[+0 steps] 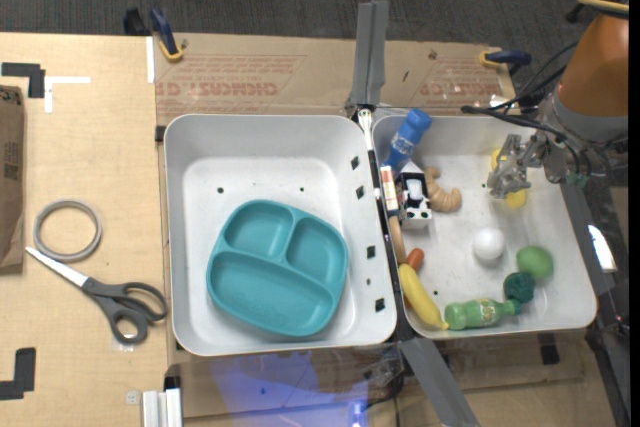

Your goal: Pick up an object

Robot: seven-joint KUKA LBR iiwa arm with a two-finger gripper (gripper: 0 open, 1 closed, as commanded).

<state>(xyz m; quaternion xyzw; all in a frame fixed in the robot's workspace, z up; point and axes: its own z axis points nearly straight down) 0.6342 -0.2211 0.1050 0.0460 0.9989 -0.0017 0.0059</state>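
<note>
Brown cardboard [90, 175] covers the bench around two shallow white bins set side by side; on it, far to the gripper's left, lie grey-handled scissors [105, 295] and a roll of tape [67, 229]. Seen from the fixed overhead camera, the left bin [190, 215] holds a teal divided plate [277, 266], well apart from the gripper; the right bin [570, 305] holds the small objects. The gripper [508, 177] hangs low over the upper right part of the right bin, the arm's orange band [598, 65] above and to its right; whether its fingers are parted or closed I cannot tell. A yellow object [514, 198] lies just beneath it, partly hidden, with no clear sign of being gripped. Left of the gripper sit a blue bottle [407, 137], a black-and-white toy cow [415, 198] and a tan curved piece [446, 199]; below it a white ball [488, 245], a green ball [535, 262], a dark green lump [518, 287], a green bottle [478, 313] and a banana [420, 295] near the bin's lower left.
</note>
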